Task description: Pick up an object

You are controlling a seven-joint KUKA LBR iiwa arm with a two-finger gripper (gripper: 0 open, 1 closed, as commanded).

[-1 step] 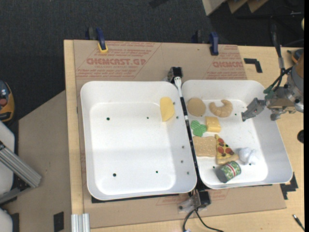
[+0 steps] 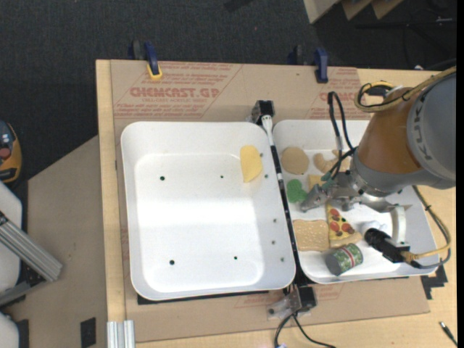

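The claw (image 2: pixel 319 196), its grip state impossible to tell, hung low over the right bin (image 2: pixel 377 270), just beside the green piece (image 2: pixel 296 191) to its left and above the pizza slice (image 2: pixel 338 225).

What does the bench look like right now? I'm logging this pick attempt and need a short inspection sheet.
Surface: brown board bearing the left bin and right bin.
Job's things: yellow piece in left bin; tan disc, green piece, pizza slice, tan slab and green can in right bin.
Clutter: nothing seen.
Grippers: gripper low over right bin, beside the green piece; grasp cannot be told.
Cables: black cable along the arm.
Surroundings: blue clamps, dark floor.
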